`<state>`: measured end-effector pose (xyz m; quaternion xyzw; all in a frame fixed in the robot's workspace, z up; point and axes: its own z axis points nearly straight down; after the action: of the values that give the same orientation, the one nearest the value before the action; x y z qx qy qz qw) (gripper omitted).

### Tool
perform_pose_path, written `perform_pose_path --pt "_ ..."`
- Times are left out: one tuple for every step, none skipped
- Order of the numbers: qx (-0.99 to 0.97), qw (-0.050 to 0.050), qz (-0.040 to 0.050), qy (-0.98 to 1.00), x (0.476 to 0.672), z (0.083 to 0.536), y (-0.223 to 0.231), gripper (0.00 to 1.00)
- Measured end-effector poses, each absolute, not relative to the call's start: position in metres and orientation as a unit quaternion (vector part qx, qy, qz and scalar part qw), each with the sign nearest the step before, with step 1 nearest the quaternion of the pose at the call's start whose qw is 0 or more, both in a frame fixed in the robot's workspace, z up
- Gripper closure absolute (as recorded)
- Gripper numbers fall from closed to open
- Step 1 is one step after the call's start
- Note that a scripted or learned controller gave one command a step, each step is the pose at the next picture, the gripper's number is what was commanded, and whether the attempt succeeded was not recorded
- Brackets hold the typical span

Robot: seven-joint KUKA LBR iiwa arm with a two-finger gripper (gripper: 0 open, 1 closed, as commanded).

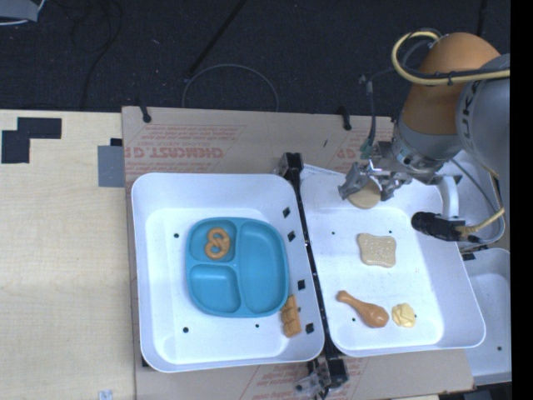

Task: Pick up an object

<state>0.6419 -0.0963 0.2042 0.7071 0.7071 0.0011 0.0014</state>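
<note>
Tan round food piece [364, 197] clamped between the fingers of the gripper [368, 183], raised over the far end of the right bin [466, 307]. Nearer in that bin: toast slice [376, 250], drumstick [363, 308], small yellow piece [404, 315]. Left of that bin: second white bin [158, 223] holding blue 3-compartment plate [250, 277] with pretzel [217, 242]; orange-brown piece [290, 317] beside plate.

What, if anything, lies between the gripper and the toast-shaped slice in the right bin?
Nothing visible. The gripper hangs over the far edge of the right white bin, a round tan piece just beneath it. The beige toast-shaped slice lies nearer the camera, with bare bin floor between.
</note>
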Motion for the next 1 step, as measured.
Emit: perform_pose_path --pt "0.707 0.001 0.0005 0.707 0.6422 0.2403 -0.0979 1.0"
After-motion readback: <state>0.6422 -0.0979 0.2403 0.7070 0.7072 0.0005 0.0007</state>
